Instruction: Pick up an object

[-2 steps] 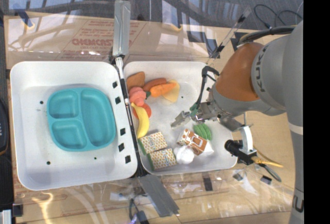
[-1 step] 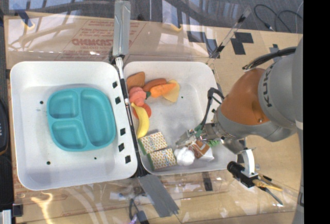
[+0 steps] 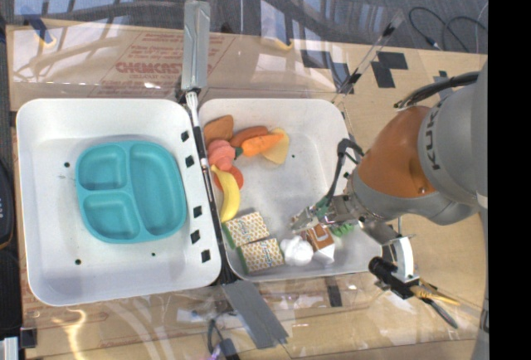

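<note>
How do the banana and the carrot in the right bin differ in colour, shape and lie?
The banana is yellow; the carrot is orange. The banana curves and runs up and down the view along the bin's left wall; the carrot is straight, tapered, and lies roughly across the view, higher up. The banana lies between a red piece above and patterned packets below; the carrot rests against a pale wedge. Both are toy food in the same white bin, apart from the gripper.

A teal divided plate (image 3: 131, 190) with three compartments lies in the left white bin (image 3: 41, 267), roughly at its middle. A grey strip (image 3: 195, 47) runs away from the seam between the two bins toward the far side. The bench (image 3: 99, 60) is covered in brown cardboard under clear plastic sheeting, with red print showing far left. Black cables (image 3: 431, 26) loop at the far right.
</note>
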You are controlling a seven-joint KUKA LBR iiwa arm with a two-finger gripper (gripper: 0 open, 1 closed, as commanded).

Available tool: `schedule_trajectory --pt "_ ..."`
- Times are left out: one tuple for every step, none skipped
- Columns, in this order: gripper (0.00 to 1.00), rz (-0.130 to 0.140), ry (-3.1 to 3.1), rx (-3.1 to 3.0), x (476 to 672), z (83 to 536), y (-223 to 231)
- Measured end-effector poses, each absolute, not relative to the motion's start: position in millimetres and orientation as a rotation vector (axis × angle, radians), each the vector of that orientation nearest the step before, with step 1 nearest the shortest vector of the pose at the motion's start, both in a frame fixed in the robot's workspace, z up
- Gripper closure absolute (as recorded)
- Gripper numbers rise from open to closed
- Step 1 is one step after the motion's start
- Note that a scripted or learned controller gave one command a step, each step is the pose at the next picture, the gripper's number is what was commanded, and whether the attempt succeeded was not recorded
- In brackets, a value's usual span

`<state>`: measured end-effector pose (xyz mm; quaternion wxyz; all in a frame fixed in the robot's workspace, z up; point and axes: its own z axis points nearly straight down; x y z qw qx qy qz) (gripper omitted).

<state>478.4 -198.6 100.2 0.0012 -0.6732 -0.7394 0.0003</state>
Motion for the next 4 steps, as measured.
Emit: schedule_trajectory --pt "1.0 0.003 -2.047 -2.38 542.2 244.4 -182.4" --pt "1.0 0.01 -1.886 -2.503 526.9 249.5 -142.6" --pt "1.0 0.011 -1.876 -2.511 516.7 188.1 -48.0" --pt "1.0 0.007 -2.206 -2.231 521.8 206.7 -72.3"
